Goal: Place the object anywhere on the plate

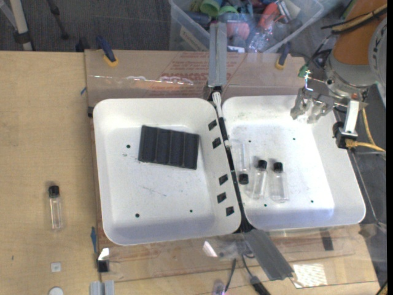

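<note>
A black ribbed plate point(169, 147) lies flat in the left bin point(116, 220), toward its back. In the right bin point(331, 208), three clear vials with black caps lie close together near the divider: one point(241, 162) by the left wall, one point(259, 177) in the middle, one point(278, 181) to the right. My gripper point(309, 110) hangs over the back right corner of the right bin, up and to the right of the vials. It is open with nothing between its fingers.
Another clear vial point(55, 206) lies on the wooden bench left of the bins. A clear tub of coloured toys point(245, 8) stands behind the bins. The raised divider point(224, 165) with black clips separates the bins.
</note>
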Controlling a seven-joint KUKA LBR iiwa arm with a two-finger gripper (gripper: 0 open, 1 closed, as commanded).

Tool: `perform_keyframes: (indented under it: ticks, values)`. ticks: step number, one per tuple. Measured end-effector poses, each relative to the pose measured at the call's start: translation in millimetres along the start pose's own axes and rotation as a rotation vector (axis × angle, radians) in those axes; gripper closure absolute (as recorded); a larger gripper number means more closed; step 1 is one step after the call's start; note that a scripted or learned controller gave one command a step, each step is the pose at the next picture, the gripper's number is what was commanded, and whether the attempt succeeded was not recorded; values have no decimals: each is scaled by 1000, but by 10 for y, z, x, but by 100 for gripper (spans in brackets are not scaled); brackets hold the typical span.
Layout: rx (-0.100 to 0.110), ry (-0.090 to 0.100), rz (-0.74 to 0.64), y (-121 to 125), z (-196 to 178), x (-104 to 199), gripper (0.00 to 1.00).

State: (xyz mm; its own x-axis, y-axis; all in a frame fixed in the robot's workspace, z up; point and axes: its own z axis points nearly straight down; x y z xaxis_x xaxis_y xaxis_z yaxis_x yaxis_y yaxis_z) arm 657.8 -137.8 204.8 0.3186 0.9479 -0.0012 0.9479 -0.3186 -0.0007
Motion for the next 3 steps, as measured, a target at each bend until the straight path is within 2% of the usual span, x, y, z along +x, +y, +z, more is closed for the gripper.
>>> perform_keyframes:
  ticks: [1, 2, 3]
  values:
    - [3, 0, 477, -275, -50, 217, 100]
    - [4, 0, 490, -1263, -665, 544, 100]
    - [4, 0, 242, -1476, -359, 1551, 100]
